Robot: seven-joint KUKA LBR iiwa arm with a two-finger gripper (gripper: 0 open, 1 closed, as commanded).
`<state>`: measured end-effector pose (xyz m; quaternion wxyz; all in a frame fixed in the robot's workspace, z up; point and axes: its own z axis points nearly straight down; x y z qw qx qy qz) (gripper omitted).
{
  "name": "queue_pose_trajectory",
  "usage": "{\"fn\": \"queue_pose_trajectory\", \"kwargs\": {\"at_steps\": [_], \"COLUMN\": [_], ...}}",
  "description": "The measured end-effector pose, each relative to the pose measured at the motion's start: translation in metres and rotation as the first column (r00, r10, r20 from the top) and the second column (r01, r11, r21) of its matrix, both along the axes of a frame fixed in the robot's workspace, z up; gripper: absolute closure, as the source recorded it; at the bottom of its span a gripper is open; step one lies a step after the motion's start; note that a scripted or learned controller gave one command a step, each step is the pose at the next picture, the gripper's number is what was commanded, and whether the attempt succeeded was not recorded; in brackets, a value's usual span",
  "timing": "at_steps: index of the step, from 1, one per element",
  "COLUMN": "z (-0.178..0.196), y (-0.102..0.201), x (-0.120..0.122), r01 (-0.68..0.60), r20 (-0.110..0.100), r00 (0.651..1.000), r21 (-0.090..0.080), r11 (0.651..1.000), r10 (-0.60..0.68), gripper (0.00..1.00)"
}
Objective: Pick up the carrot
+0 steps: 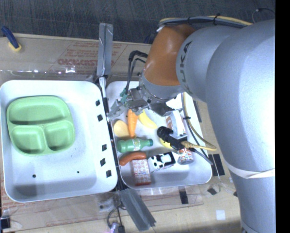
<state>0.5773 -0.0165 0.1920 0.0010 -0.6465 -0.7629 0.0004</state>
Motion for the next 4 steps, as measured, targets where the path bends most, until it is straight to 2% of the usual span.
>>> {"fn": "queue_pose_trajectory", "kwargs": {"at_steps": [1,2,3,4], "z": [-0.047,-0.101,-0.092,0.000], "y": [-0.084,-0.080,-0.080,-0.002], "x": [-0.044,0.002,0.002,-0.014], "r01": [-0.136,-0.131,-0.134,0.018], "r20": [-0.001,-0.001,-0.002,0.000], "r00": [0.991,0.991,0.991,1.000], "r21": [0.000,0.000,0.000,0.000], "r11": [0.991,0.991,0.991,1.000], "r10": [0.136,0.131,0.134,-0.018], "gripper": [0.00,0.00,1.00,1.00]}}
